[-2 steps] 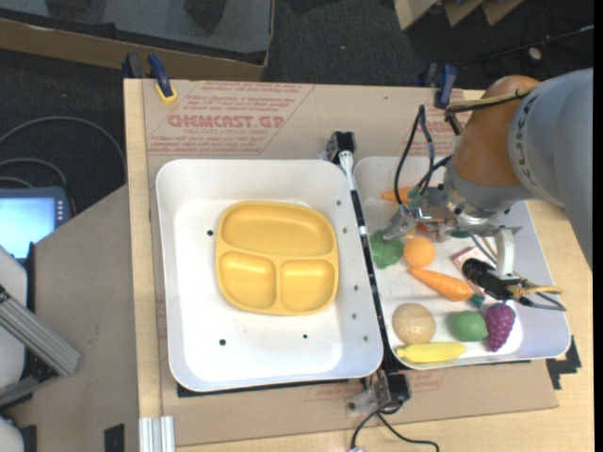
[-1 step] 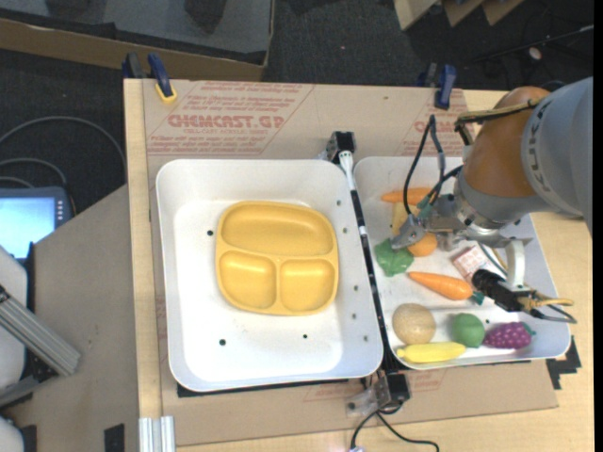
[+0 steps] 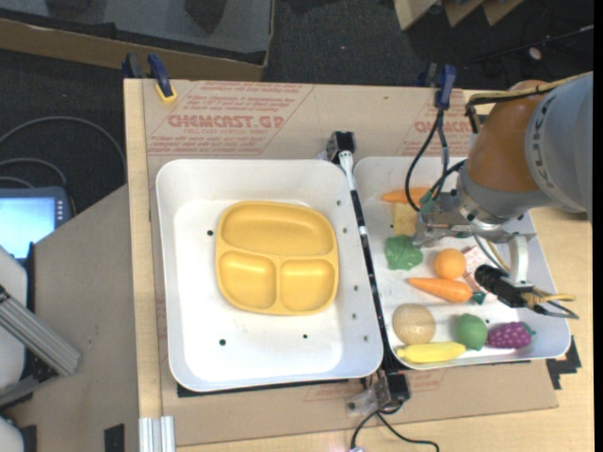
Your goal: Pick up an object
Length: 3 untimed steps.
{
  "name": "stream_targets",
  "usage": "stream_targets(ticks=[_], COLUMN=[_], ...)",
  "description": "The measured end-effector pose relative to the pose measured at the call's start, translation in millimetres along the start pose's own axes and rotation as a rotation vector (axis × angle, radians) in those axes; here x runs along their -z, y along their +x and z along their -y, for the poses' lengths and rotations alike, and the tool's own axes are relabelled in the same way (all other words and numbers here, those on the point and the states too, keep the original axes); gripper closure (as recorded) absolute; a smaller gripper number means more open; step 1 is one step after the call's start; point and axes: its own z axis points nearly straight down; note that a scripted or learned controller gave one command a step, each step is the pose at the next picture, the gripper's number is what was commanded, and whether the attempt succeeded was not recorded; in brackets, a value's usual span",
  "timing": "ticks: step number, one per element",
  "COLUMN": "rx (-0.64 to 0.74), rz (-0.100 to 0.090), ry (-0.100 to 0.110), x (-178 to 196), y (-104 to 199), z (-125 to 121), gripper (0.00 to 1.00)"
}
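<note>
The right bin (image 3: 377, 182) holds several toy foods. At its back lie a small carrot (image 3: 399, 196) and a pale yellow cheese block (image 3: 405, 220). Further forward are a green broccoli (image 3: 402, 253), an orange (image 3: 450, 264) and a larger carrot (image 3: 441, 290). Along the front lie a beige potato (image 3: 414, 323), a banana (image 3: 432, 352), a lime (image 3: 470, 331) and purple grapes (image 3: 509, 335). My gripper (image 3: 436, 226) hangs low over the back of this bin, just right of the cheese block and above the orange. Nothing can be seen held in it.
The left bin (image 3: 179, 252) carries a yellow divided plate (image 3: 277, 256). The grey arm with its orange band (image 3: 499, 149) covers the right bin's back right corner. Cardboard (image 3: 236, 121) lies behind the bins.
</note>
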Motion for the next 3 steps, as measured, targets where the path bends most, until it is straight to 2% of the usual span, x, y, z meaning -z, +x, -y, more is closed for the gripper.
stream_targets(ticks=[1, 2, 3], rx=[-0.001, -0.001, 0.004], rz=[0.0, 0.0, 0.001], ry=[0.001, 0.005, 0.0], x=[0, -11, -11], y=[0, -7, 18], z=[0, 17, -32], gripper=[0.0, 0.0, 0.0])
